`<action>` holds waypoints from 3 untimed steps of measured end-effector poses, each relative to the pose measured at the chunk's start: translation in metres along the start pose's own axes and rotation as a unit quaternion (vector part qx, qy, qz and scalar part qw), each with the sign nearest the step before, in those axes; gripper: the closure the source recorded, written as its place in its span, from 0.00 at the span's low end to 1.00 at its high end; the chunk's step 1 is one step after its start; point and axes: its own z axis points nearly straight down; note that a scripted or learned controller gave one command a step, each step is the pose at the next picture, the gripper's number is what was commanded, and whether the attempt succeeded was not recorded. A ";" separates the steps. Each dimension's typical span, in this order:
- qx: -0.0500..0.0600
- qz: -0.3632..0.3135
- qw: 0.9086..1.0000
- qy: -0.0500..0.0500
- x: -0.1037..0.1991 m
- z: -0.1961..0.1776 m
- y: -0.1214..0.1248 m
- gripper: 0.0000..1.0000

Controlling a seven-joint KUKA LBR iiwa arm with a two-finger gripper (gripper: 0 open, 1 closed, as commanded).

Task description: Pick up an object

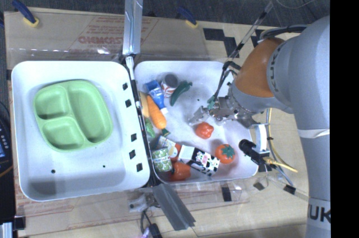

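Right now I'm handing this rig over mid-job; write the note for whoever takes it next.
Gripper: low in the right bin, near its middle; whether it grips anything cannot be told.
Things: small red piece just below the gripper, tomato near the front wall, carrot by the divider, cow-print carton at the front. Green tray sits in the left bin.
Done: nothing visibly lifted.
Left: secure one object and raise it.

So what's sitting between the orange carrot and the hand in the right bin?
In the camera view, mostly bare white bin floor separates the carrot from the hand. The small red-orange piece lies just below that line.
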 end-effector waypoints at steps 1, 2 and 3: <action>0.000 0.016 1.000 0.000 0.041 0.001 -0.034 0.00; 0.001 0.015 1.000 0.000 0.040 -0.008 -0.034 1.00; -0.002 0.050 0.999 0.000 0.058 -0.156 0.056 1.00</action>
